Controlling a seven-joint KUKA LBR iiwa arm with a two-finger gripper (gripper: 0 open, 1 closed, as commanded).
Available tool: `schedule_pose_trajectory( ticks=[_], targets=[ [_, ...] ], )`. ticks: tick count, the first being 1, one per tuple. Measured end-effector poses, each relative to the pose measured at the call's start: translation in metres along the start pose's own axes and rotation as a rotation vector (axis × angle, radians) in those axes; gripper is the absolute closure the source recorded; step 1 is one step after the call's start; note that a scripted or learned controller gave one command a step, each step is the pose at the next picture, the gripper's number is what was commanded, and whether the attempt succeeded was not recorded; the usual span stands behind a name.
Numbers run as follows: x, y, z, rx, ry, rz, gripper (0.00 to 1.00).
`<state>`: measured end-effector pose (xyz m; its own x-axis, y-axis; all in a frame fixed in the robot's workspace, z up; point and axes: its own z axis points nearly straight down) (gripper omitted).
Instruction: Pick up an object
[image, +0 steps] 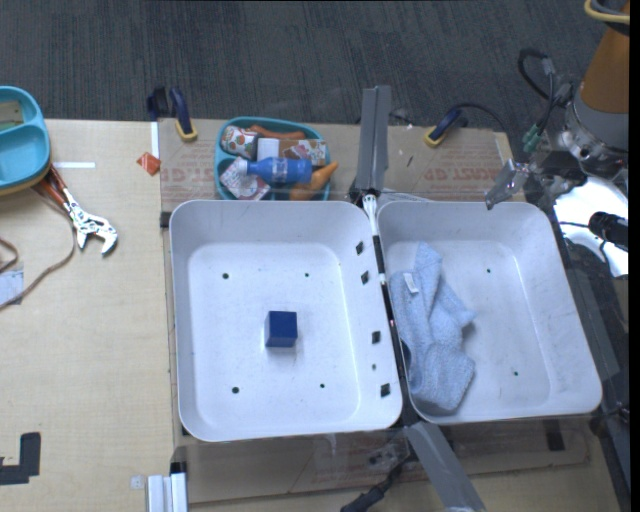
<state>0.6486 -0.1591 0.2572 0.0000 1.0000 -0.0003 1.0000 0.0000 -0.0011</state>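
A small dark blue cube (282, 328) rests on the floor of the left bin (195, 300), a little below its middle. In the right bin (545, 330) a crumpled light blue cloth (436, 332) lies along the left side. My gripper (522, 180) hangs over the far right corner of the right bin, below the arm's orange band (606, 62). It is well away from both the cloth and the cube, and nothing shows in it.
Behind the left bin stands a blue tub (272, 160) of mixed small items. A wrench (88, 228) and a teal container (20, 138) lie on the bench at left. Clamps (178, 112) (445, 126) sit at the back edge. Cables trail at right.
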Motion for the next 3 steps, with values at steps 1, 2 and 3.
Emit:
schedule_pose_trajectory(
  ticks=[1,2,3],
  targets=[
    [-0.011,-0.077,0.072,0.001,0.0,-0.169,0.0],
    [-0.001,-0.092,0.045,-0.001,-0.001,0.17,0.0],
    [0.019,-0.115,-0.014,0.0,-0.001,0.444,0.0]
  ],
)
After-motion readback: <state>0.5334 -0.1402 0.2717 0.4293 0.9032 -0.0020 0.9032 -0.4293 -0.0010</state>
